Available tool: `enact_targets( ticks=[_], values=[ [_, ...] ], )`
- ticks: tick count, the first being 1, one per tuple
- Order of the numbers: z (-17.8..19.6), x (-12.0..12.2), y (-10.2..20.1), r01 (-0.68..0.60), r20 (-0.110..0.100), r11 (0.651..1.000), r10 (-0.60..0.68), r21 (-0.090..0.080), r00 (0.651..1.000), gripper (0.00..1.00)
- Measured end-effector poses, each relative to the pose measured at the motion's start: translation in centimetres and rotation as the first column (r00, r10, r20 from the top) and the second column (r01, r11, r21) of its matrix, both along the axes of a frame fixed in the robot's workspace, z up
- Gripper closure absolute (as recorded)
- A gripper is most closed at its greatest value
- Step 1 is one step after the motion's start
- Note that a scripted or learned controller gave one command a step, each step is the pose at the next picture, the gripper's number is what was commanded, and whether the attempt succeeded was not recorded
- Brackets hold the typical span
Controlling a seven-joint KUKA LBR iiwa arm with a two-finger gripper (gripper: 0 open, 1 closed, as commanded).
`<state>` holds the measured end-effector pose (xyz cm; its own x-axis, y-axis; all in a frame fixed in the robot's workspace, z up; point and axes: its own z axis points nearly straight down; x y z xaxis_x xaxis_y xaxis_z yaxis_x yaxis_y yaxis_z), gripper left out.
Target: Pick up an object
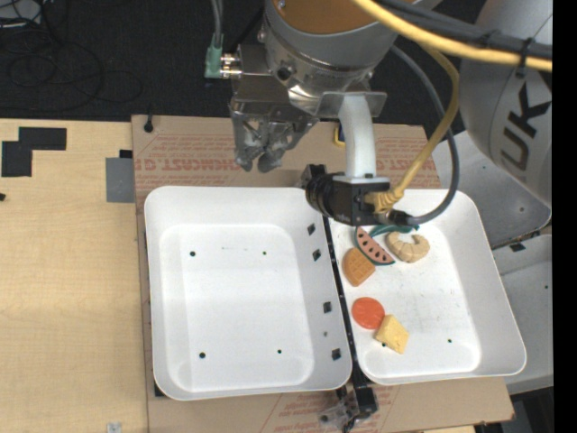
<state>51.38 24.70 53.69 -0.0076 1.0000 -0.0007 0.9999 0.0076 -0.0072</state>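
Gripper hangs above the left bin's far rim, fingers closed together, holding nothing. Watermelon slice lies in the right bin, long axis diagonal, pointing near-right.

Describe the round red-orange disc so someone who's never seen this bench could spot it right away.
Start at the right white bin. Near its left wall, toward the front, lies the round red-orange disc. A pale yellow wedge touches it in front and a tan waffle-like piece lies behind; only the disc is flat, plain and circular.
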Motion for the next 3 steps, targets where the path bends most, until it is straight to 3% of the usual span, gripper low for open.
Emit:
enact_targets(
  ticks=[2,3],
  values=[
    [0.0,-3.9,-0.4,0.005,0.001,1.0,-0.005,-0.001,1.0,1.0],
    [-12.1,-3.9,-0.3,0.007,-0.008,1.0,-0.007,-0.008,1.0,1.0]
  ],
)
